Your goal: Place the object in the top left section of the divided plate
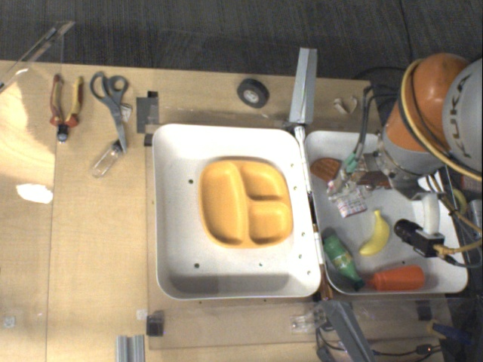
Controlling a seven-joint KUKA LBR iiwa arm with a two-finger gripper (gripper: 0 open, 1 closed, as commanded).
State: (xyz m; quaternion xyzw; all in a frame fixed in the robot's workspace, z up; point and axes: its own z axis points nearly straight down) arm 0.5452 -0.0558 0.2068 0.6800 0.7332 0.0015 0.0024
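Gripper [351, 191]: low in right bin [453, 281] near its far-left corner, finger state cannot be told | banana [376, 234]: mid-bin, apart from gripper; likely light, smooth, rigid; grasp across middle | divided plate [246, 201]: yellow, centre of left bin [173, 217].

Divided plate [246, 202] in left bin [173, 225]; banana [376, 234], bottle [341, 254], carrot [397, 278] in right bin [453, 281]; scissors [113, 104], pliers [65, 105] on bench [75, 262], left.
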